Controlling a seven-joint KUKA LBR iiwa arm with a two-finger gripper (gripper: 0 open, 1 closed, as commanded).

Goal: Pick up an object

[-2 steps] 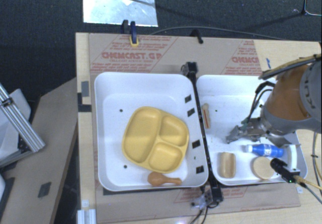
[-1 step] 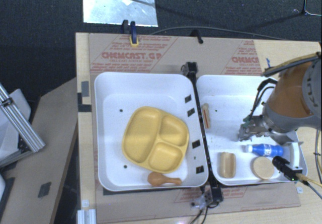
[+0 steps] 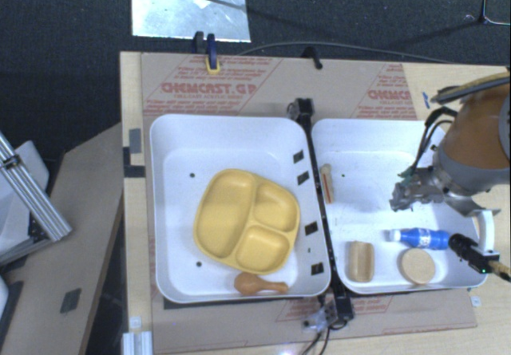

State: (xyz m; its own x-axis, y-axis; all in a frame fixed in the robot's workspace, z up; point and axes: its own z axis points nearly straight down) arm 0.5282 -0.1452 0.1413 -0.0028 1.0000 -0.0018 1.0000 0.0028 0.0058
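Camera view: table (image 3: 263, 78) carries two white bins side by side, left bin (image 3: 172, 186) and right bin (image 3: 351, 142), so objects stay corralled within the arm's reach. The arm enters from 3 o'clock; the tool (image 3: 411, 194) hangs over the right bin's open floor, toward its 3 o'clock side. Cannot tell whether it is spread or pressed together, as the tip is small and dark against the wrist; nothing visible in it. Candidate objects in the right bin: blue-and-white tube (image 3: 417, 238) lying flat just at the tool's 6 o'clock, round tan disc (image 3: 417, 266) beyond it near the front wall, tan block (image 3: 360, 261) at 7 o'clock, thin reddish stick (image 3: 326, 183) against the divider at 9 o'clock. Left bin holds a yellow divided tray (image 3: 247, 222) tilted on the floor, with an orange drumstick-shaped toy (image 3: 257, 284) at its 6 o'clock. Judgement: the tube is nearest, the likely target; no pick yet.
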